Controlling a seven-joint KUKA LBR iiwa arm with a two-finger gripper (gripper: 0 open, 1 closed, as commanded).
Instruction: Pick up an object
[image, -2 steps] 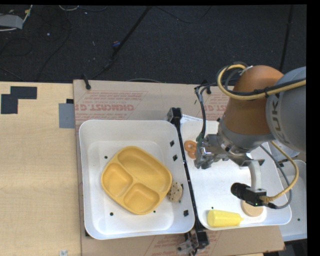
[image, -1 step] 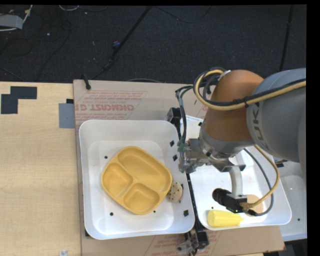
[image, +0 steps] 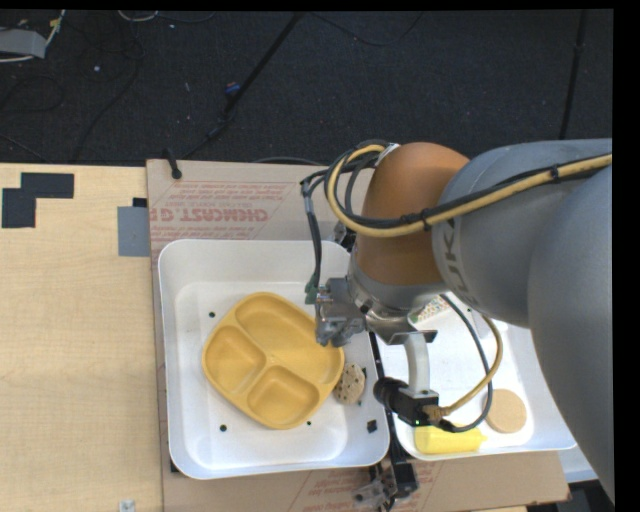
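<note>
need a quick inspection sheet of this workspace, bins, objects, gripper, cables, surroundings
surface: two white bins, left bin and right bin, on cardboard sheet over a wooden bench.
job's things: yellow divided plate in left bin; speckled cookie-like piece at its right edge; yellow block and tan disc in right bin.
clutter: nothing seen.
grippers: gripper low at the plate's right rim; grip cannot be told.
cables: yellow-and-black hoses loop around the wrist.
surroundings: dark floor with loose cables.
</note>
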